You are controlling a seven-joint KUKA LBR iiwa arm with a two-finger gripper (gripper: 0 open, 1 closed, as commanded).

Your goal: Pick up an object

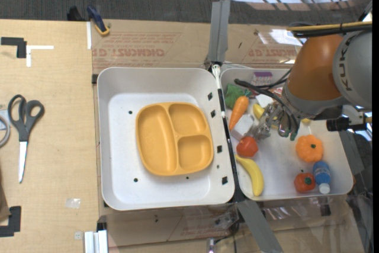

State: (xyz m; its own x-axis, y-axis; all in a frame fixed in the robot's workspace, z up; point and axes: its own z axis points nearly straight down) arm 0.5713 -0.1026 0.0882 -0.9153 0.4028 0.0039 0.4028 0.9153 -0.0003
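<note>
My gripper (273,122) hangs low in the right bin (343,154), near its middle, under the orange wrist band. A carrot (238,111) lies tilted just to its left, beside a green item (235,92) and a small yellow piece (259,109). A pale grey object (246,126) lies against the gripper's left side. A red tomato (247,146) and a banana (253,173) lie below it. To its right sits an orange (309,149). A small red-orange fruit (304,182) and a blue bottle (321,176) lie at the front right.
The left bin (112,145) holds a yellow divided plate (174,138). Scissors (23,127) lie on the wooden bench at far left. A purple-labelled item (262,76) rests at the right bin's back wall. The arm covers the bin's back right part.
</note>
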